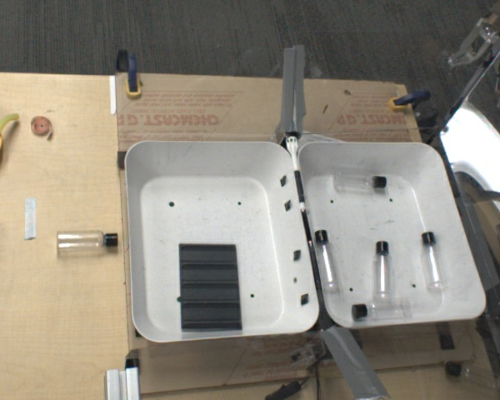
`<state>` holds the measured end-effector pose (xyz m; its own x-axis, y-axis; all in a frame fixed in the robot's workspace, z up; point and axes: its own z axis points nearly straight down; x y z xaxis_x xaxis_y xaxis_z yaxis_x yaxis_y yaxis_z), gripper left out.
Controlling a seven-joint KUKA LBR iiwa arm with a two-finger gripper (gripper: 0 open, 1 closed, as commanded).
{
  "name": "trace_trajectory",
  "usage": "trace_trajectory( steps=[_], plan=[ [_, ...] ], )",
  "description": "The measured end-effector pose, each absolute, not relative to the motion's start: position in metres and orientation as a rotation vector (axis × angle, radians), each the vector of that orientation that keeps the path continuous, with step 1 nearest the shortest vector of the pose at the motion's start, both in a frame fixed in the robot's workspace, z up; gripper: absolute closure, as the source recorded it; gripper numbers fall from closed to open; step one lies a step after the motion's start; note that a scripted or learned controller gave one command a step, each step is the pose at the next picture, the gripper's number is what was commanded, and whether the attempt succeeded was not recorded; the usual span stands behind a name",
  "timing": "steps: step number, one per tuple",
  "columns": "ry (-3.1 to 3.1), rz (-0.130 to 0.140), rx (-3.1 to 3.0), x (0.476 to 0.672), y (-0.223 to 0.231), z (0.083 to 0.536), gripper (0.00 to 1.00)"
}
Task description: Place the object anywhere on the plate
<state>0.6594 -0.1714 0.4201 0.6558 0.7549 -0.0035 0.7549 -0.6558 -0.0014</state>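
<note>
Five clear black-capped vials (382, 270) lay in the right bin (450, 173); the ribbed black plate (208, 287) sat in the left bin (150, 165). The gripper's state could not be told. A clean pick would probably favour a well-separated vial, gripped across its body. The cardboard (233, 111) bore upside-down print, seemingly "CHEMCAST".

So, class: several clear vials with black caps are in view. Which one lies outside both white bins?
The vial on the wooden bench, left of the left bin, lying on its side with its cap pointing right. The other five lie inside the right bin.
</note>
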Motion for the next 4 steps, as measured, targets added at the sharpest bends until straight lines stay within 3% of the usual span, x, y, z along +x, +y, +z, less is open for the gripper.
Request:
trace_trajectory(
  steps=[1,2,3,4],
  plan=[
    [1.05,-0.007,2.962,0.622,-0.209,0.44,0.0],
    [0.781,-0.008,3.043,0.65,-0.149,0.439,0.0],
    [0.526,-0.008,3.098,0.601,-0.208,0.44,0.0],
    [0.318,-0.007,3.126,0.623,-0.175,0.44,0.0]
  ],
)
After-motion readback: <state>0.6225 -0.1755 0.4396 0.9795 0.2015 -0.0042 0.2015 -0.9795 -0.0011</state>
